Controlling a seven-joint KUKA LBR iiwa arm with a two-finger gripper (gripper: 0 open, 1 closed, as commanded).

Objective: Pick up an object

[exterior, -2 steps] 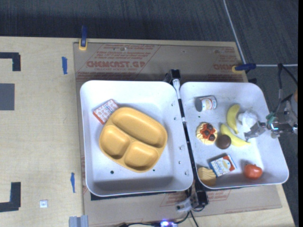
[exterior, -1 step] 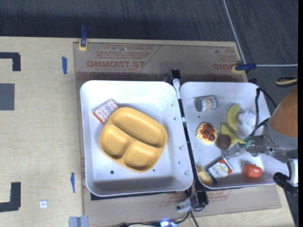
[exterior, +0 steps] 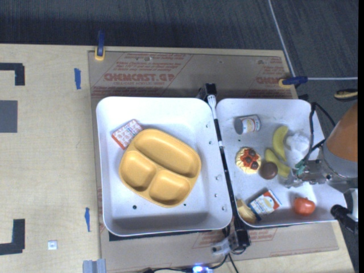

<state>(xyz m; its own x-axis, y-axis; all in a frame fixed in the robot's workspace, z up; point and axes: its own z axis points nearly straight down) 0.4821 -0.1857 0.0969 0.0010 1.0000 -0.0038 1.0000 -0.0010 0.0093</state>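
Observation:
My gripper point(exterior: 297, 174) reaches in from the right and hangs low over the right bin point(exterior: 267, 108), just right of a brown ball point(exterior: 268, 170) and below a white crumpled object point(exterior: 297, 144). A yellow banana point(exterior: 278, 144) lies to the gripper's upper left. A red tomato point(exterior: 304, 206) sits below the gripper, and a small printed carton point(exterior: 265, 203) lies to its lower left. A round pizza-like toy point(exterior: 248, 160) and a small can point(exterior: 248, 124) lie further left. I see nothing clearly held.
The left bin point(exterior: 105, 152) holds a large yellow divided plate point(exterior: 159, 166) and a red-and-white packet point(exterior: 126, 132). A yellowish item point(exterior: 245, 211) sits in the right bin's lower left corner. Black cables point(exterior: 314, 118) run along the right bin's right side.

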